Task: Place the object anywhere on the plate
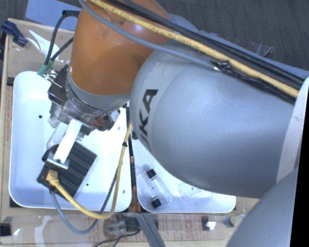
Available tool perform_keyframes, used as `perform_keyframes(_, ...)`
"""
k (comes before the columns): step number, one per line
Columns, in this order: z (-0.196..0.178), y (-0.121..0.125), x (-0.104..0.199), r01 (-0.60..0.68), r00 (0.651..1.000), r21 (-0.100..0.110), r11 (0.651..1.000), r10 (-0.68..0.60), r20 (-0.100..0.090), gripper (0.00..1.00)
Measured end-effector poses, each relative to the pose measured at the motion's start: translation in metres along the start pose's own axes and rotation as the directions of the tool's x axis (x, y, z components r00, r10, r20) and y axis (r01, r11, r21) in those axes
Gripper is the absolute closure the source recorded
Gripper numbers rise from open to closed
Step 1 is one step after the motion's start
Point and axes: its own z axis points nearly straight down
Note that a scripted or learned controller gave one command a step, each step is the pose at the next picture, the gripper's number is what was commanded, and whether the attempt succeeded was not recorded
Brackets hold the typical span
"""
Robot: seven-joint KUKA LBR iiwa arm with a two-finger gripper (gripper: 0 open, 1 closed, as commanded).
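Observation:
My arm, grey with an orange band (105, 47), covers most of the camera view. Its wrist hangs low over the left white bin (22, 132), and the gripper (72, 117) sits under the orange band, above the upper middle of that bin. The wrist hides whatever lies directly beneath it. In the right white bin (212, 202), close to its left wall, lies a small clear object with black ends (155, 188).
The divider between the two bins (132, 179) runs just right of the wrist. The arm's grey link (210, 121) hides most of the right bin. Loose cables and brackets (125, 228) lie on the bench in front of the bins.

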Motion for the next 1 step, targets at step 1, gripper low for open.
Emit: perform_keyframes(1,0.1148,0.0215,-0.0396,0.244,0.970,0.004,0.970,-0.244,0.005,1.00)
